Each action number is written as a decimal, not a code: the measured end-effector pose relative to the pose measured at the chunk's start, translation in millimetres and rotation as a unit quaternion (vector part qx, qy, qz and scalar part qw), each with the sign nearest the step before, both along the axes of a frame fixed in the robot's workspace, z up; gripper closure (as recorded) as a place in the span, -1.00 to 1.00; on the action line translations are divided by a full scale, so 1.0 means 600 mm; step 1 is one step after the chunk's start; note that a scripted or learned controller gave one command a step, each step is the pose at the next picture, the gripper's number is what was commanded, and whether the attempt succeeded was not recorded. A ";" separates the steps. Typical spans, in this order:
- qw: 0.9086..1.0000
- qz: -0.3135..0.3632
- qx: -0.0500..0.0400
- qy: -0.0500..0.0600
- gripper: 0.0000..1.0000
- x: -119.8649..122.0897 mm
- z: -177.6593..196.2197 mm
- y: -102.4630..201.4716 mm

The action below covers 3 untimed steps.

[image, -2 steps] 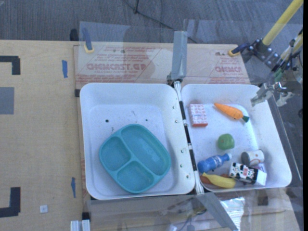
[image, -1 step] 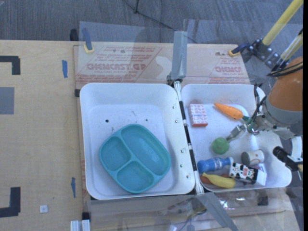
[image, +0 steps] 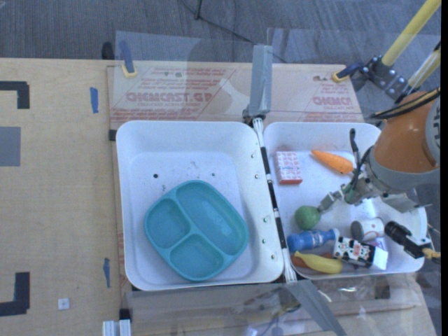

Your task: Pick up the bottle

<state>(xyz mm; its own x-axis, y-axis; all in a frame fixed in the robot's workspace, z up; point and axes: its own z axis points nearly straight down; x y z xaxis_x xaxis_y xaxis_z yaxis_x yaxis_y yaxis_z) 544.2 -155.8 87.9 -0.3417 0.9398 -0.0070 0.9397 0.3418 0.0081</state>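
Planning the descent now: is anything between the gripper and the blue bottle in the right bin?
Nothing sits directly between them. The gripper hangs just above the blue bottle, but the green ball and yellow banana crowd the bottle's sides.

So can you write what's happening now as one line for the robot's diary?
task: pick up bottle | blue bottle: lying in right bin, untouched | gripper: above green ball, holding nothing | left bin: teal tray

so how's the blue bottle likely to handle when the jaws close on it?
The bottle lies on its side in the right bin, so its rounded body will probably roll if nudged. It looks like smooth plastic, likely light and a bit slippery. The green ball and banana sit close beside it, so a grasp may jostle them.
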 end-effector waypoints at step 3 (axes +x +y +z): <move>0.998 0.065 -0.002 -0.005 1.00 -0.097 0.016 0.082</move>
<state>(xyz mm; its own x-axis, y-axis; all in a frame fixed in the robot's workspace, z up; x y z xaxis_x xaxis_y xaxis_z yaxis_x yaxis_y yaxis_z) 486.3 -106.4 97.3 -0.4610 0.8873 -0.0154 0.8871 0.4612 0.0156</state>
